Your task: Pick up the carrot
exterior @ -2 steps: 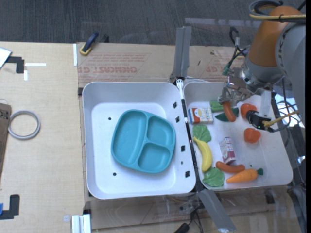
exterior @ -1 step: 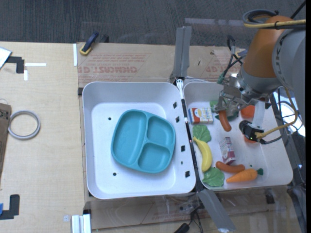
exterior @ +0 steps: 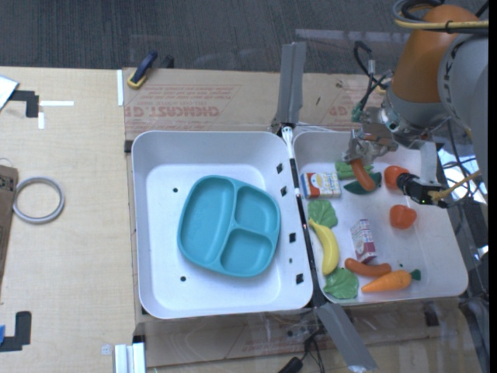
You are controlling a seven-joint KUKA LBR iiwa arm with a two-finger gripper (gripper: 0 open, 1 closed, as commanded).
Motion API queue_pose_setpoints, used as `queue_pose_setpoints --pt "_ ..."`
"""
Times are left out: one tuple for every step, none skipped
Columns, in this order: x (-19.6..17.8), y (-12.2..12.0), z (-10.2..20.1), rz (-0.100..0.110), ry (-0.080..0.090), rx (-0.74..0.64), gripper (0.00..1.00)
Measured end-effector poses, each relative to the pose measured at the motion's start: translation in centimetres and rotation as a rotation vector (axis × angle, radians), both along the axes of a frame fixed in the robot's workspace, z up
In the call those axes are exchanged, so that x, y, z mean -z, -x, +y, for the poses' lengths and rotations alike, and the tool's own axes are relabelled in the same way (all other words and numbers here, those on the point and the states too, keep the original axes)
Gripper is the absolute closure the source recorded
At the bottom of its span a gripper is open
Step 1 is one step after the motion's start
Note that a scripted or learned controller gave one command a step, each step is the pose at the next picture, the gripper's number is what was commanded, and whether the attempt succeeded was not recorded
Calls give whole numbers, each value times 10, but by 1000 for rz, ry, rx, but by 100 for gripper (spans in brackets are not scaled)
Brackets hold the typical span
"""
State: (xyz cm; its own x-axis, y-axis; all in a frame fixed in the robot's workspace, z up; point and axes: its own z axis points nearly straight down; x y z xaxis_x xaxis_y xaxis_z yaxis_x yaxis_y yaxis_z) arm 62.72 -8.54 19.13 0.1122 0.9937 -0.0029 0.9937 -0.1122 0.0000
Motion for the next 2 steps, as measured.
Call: queue_pose_setpoints --pt "0 0 0 0 0 0 0" --pt "94 17 -36 -9 0 82 0"
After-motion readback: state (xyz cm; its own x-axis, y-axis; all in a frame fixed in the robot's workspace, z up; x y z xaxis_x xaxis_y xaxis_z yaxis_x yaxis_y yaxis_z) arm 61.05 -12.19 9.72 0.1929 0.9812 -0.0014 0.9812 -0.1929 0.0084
